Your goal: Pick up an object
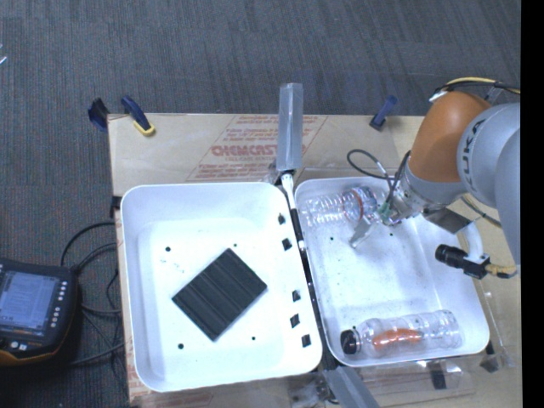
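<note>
In the right bin [425, 270], near its far wall, the gripper [374, 219] hangs low over the white floor, the grey arm [476, 155] with its orange band reaching in from the right; the fingers point down and to the left, and one pale finger [360, 230] slants toward the floor just beside a clear bottle [336, 206]; whether the hand is spread or closed cannot be told, since the fingertips blur against the bottle's cap end and the white plastic; the gripper is touching or nearly touching that end of the bottle, but nothing shows plainly between the fingers, so no grasp can be claimed; this bottle lies on its side along the far wall, close to the divider between the bins; a second clear bottle [404, 331], with a black cap and something orange inside, lies on its side along the near wall of the same bin, well apart from the gripper; in the left bin [140, 228] a dark ribbed pad [220, 293] lies flat, turned at a slant, near the middle; both bins rest on a wooden board [212, 147]; a black cable [365, 158] loops above the far bottle; a pendant [30, 308] with a lit screen sits on the floor at the left.
</note>
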Robot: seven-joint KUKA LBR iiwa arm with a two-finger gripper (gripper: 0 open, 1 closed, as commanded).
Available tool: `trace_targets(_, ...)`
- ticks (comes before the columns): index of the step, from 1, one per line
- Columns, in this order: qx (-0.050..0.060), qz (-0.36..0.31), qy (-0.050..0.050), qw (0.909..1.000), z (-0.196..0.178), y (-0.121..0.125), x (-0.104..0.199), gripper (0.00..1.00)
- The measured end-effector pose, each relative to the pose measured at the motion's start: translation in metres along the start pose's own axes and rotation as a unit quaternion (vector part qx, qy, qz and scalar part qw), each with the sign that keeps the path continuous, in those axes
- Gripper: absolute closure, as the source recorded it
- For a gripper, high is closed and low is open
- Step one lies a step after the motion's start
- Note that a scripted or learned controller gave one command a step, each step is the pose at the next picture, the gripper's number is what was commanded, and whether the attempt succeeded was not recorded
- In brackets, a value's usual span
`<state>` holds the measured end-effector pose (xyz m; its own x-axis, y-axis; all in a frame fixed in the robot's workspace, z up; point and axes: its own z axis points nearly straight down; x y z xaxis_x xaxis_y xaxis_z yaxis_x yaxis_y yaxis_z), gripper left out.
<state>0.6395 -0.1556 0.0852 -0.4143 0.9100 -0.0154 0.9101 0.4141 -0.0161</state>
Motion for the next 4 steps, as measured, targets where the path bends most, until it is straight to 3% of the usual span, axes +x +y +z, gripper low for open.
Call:
trace_targets(1,-0.006,0.076,0.01,0.9971,-0.065,-0.005,-0.022,0.0)
trace_targets(2,0.001,0.022,0.005,0.9998,-0.008,0.006,0.009,0.0)
trace_targets(3,0.003,0.01,0.006,0.9999,-0.003,0.01,0.022,0.0)
trace_targets(4,0.002,0.145,0.012,0.9893,-0.007,-0.016,-0.037,0.0)
